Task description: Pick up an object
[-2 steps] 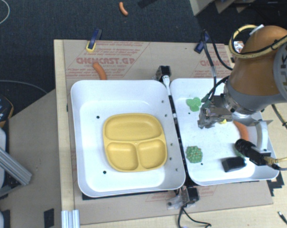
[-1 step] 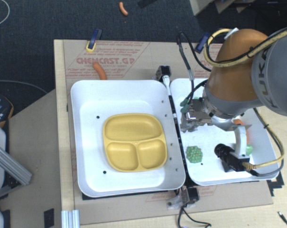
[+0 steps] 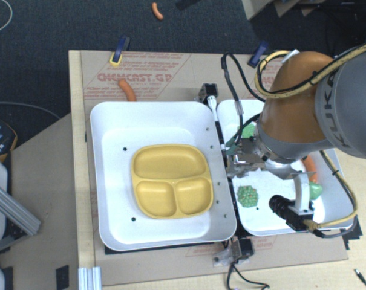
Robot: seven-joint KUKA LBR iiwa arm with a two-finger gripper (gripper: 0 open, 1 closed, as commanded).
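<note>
My gripper hangs low over the left side of the right bin, mostly hidden under the orange wrist. A bumpy green ball lies in that bin just below the gripper. A green piece peeks out above the gripper by the wrist. An orange carrot-like piece and another green piece lie at the bin's right side, partly covered by the arm.
The left bin holds a yellow three-compartment plate. A small orange stick lies on the cardboard behind the left bin. A blue and yellow clamp grips the board's far edge.
</note>
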